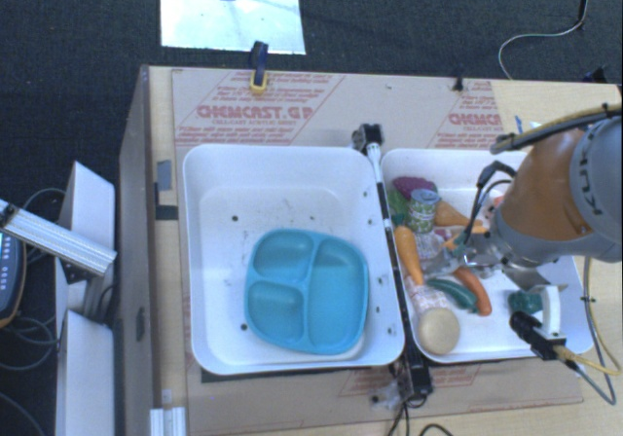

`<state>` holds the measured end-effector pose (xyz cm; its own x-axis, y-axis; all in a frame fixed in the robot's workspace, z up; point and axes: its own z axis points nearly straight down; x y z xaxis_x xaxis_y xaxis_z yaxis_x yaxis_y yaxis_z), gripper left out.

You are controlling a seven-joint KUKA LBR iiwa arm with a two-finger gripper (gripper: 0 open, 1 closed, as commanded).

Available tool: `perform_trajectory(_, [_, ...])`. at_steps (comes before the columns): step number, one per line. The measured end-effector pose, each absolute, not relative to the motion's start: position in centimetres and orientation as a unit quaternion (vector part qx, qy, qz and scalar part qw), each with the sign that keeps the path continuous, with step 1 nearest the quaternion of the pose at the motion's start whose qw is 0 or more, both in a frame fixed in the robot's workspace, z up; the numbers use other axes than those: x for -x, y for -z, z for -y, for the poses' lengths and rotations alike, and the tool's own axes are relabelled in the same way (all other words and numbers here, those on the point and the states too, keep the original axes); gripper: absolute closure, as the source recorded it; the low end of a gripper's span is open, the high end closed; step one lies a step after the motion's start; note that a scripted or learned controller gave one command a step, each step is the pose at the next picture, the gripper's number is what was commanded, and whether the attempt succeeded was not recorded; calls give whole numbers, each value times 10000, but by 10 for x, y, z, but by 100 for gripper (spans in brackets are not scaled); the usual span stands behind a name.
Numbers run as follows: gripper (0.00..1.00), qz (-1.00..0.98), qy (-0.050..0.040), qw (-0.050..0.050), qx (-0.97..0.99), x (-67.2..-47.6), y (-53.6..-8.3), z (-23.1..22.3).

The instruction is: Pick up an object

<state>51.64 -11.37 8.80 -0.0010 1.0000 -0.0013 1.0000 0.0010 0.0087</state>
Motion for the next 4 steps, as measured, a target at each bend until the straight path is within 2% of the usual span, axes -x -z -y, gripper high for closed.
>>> perform_trajectory(1, [100, -7072, -46, 61, -7070, -518, -99, 114])
perform_trajectory(2, [0, -7070, -41, 72, -7072, -518, -99, 115])
perform_trajectory(3, [0, -7079, -6, 9, -7063, -590, -84, 133])
perform_trajectory(4, [0, -7105, 115, -202, -7033, -656, -79, 87])
